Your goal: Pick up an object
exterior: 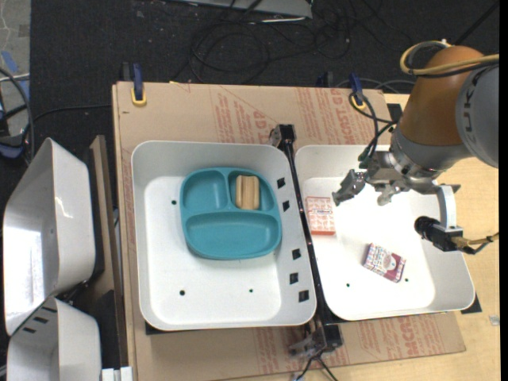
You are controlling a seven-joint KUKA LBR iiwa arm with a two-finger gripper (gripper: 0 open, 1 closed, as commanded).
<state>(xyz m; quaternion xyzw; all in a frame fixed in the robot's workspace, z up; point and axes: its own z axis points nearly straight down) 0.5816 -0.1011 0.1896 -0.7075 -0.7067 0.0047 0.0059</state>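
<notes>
**Gripper above the right bin, two small packets lying loose below it**

Nearest the camera, the front edge of a brown cardboard sheet point(238, 348) shows under both bins, printed with faint red lettering. On it, the right bin point(444, 300) holds a small purple and white packet point(385, 262) lying flat toward its front, tilted a little. Farther back and to the left, just beside the divider between the bins, lies a red and white carton point(321, 215), also flat.

The gripper point(371, 190) hangs over the back half of the right bin, between the carton and the bin's right wall. Its two dark fingers are spread apart with nothing between them. The carton sits just left of the fingertips; the purple packet lies well apart from them, nearer the front. A black cylindrical part point(432, 232) juts out on the arm's side, over the right bin.

In the left bin point(159, 292) a teal compartment tray point(230, 228) rests near the middle, and a tan block point(248, 193) lies in its upper right compartment.

The grey arm point(444, 109) with its orange band enters from the right, hiding the right bin's back corner. Blue and yellow clamps point(139, 92) grip the cardboard's far edge. Beyond lie a dark floor and loose cables point(230, 34). At the left edge, white containers point(44, 228) are cut off by the frame.
</notes>
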